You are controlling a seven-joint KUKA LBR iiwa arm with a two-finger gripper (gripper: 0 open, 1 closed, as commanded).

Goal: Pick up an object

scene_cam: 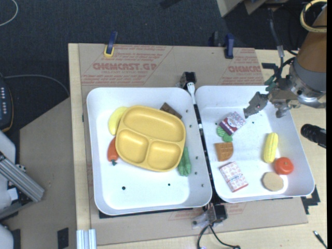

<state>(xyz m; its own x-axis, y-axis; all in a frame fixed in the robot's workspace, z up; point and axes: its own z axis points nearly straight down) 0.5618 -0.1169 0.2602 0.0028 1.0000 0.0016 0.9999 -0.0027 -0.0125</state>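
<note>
End effector (267, 105): 2 fingers spread apart, nothing between them, poised over the right bin's (298, 191) upper right corner, touching no item.
Nearest item: purple packet (232, 122), just left and below.
Other items in right bin: corn (270, 147), tomato (284, 165), cookie (273, 181), toast (224, 150), pink box (234, 176).
Open room: bare floor between packet and corn.
Left bin (98, 139): yellow tray (150, 138) across its middle.

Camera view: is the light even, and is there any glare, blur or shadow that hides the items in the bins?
Camera view: light is even and soft; the white bins are bright but not blown out; the yellow tray casts only a faint shadow; the corn and tomato read sharp; the claw looks slightly soft, its fingers hard to make out.
</note>
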